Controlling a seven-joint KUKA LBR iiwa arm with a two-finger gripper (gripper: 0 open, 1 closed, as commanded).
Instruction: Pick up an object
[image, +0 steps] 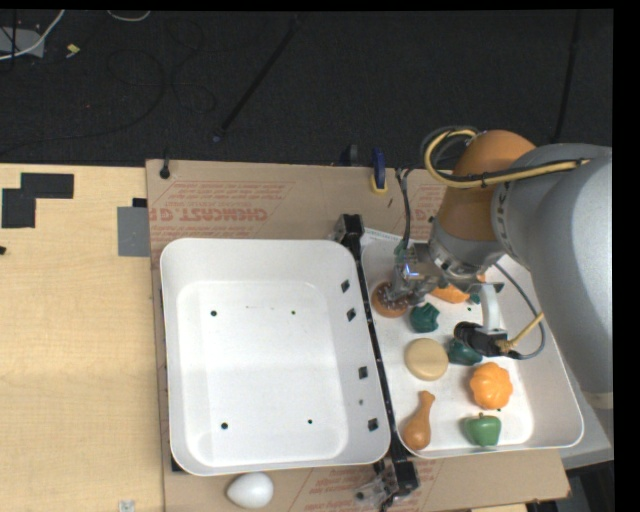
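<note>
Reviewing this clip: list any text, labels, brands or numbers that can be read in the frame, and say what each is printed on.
"CHEMCRAFT" or similar, my best reading: red print, upside down, on the cardboard sheet behind the left bin; the letters are blurred.
Smaller red line beneath it: too blurred to read.
Red print on the cardboard at the front edge: too small to read.
</note>
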